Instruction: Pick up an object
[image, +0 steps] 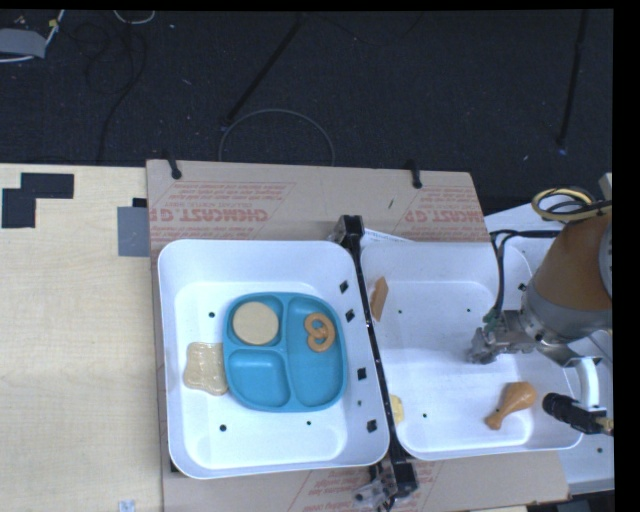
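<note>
End effector low in right bin; finger spread indiscernible; drumstick lies near, apart.

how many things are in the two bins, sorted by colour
blue: 1, the divided tray
tan or brown: 4, the round cookie, pretzel, drumstick, small brown piece
pale cream: 2, the flat piece beside the tray, a bit at the divider
total: 7
</note>
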